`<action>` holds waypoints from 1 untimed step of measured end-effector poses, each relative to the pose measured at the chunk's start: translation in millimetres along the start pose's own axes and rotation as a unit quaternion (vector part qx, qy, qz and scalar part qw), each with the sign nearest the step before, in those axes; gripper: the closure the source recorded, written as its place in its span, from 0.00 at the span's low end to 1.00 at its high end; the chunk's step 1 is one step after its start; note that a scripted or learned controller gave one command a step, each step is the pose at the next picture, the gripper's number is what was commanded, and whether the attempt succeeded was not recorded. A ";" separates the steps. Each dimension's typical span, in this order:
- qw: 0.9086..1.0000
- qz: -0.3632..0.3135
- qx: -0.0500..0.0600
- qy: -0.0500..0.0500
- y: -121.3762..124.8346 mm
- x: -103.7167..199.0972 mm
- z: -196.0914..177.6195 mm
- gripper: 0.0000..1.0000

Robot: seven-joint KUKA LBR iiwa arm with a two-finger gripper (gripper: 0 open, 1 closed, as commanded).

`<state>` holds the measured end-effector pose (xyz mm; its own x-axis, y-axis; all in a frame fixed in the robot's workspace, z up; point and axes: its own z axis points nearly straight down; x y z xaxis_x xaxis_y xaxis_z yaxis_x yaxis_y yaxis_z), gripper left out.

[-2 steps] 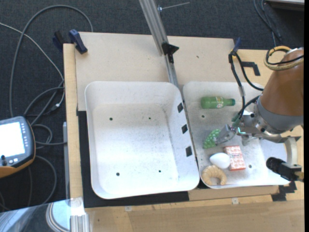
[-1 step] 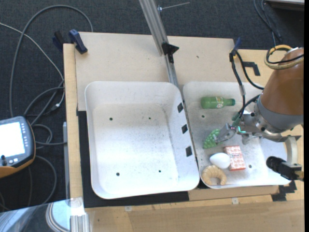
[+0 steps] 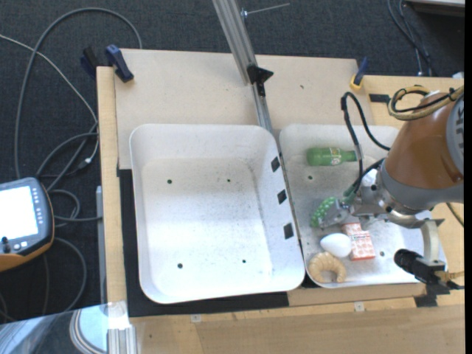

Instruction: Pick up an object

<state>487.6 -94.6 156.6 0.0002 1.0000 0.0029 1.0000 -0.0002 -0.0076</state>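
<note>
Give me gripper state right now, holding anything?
Gripper: cannot be told. It sits low in the right bin, above the green object, white egg and red box.

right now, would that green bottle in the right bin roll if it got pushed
Probably. The green bottle lies on its side on the bin's flat floor, so a sideways nudge would likely roll it. It looks like smooth plastic, possibly slippery for the claw. Nothing touches it, so nothing would stop it before the bin wall.

Arm cut off at 3 o'clock edge, its wrist covering the right bin middle, jaws hidden, green leafy item half-covered
</note>
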 end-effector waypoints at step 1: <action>1.000 0.000 -0.004 -0.002 9.5 3.3 54.0 0.00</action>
<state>496.7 -91.1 102.5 0.0005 1.0000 -0.0003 1.0000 -0.0005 0.0011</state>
